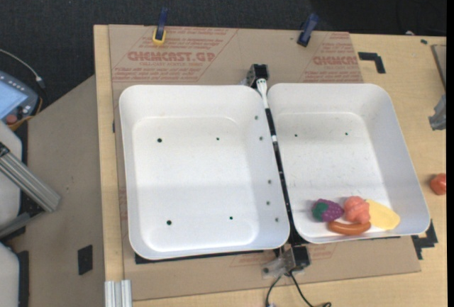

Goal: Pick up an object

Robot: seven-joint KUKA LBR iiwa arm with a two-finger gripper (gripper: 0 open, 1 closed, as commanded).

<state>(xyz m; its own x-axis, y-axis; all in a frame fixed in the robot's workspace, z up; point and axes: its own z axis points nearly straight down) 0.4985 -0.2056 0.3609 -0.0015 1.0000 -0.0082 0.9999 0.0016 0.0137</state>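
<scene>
Several small toy foods lie bunched in the near right corner of the right bin [333, 114]. A purple bunch of grapes [327, 210] is on the left of the group. A pink-orange lumpy piece [357, 208] sits in the middle, with a yellow piece [384, 216] to its right. An orange sausage-shaped piece [348, 227] lies along the front of them. At the right edge of the view a grey part of the arm [440, 114] and a bit of its orange band [438, 185] stand beyond the right bin's rim.
The left bin [191, 164] lies beside the right one, joined along a black divider strip [273, 149]. Both rest on a cardboard sheet [213, 50] held by a yellow clamp [160, 33] and a blue clamp [308, 29] at the back.
</scene>
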